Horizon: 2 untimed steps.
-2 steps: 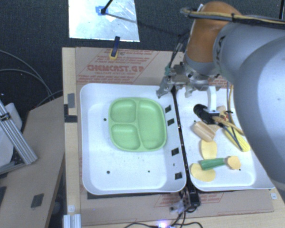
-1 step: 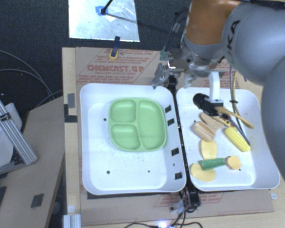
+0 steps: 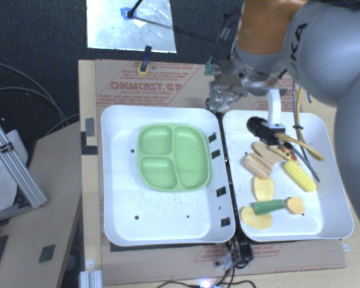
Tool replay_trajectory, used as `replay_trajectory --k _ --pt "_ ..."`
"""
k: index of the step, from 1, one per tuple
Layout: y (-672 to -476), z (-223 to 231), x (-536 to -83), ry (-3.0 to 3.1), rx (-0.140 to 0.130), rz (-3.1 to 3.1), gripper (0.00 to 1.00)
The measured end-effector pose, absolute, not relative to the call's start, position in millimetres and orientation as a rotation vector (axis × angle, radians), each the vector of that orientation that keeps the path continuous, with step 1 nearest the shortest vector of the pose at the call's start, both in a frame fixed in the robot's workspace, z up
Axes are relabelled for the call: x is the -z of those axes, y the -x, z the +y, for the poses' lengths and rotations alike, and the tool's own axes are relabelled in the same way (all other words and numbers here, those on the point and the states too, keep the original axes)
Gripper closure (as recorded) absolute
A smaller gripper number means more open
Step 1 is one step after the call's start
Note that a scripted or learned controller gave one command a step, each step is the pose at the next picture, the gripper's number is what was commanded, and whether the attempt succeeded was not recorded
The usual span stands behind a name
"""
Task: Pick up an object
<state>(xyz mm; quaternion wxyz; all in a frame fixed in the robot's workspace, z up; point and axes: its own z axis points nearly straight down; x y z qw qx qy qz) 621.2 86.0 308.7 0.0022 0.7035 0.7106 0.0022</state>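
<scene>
A yellow corn cob [image 3: 300, 174], a green-handled tool [image 3: 270, 206] and wooden pieces [image 3: 261, 161] are scattered in the right bin [image 3: 330, 221].

The tabletop [image 3: 54, 161] carries a printed cardboard sheet [image 3: 145, 86], and on that sheet two shallow white bins sit side by side, touching: the left bin [image 3: 117, 221] and the right bin [image 3: 330, 221], nearer the front edge.
</scene>
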Motion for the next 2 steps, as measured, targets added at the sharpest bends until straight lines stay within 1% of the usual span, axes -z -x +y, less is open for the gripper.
replay_trajectory --k 1,2 --pt "-634.5 143.8 -326.3 -2.210 -0.009 2.229 1.00" --pt "-614.4 183.8 -327.4 -2.213 -0.003 2.230 1.00"
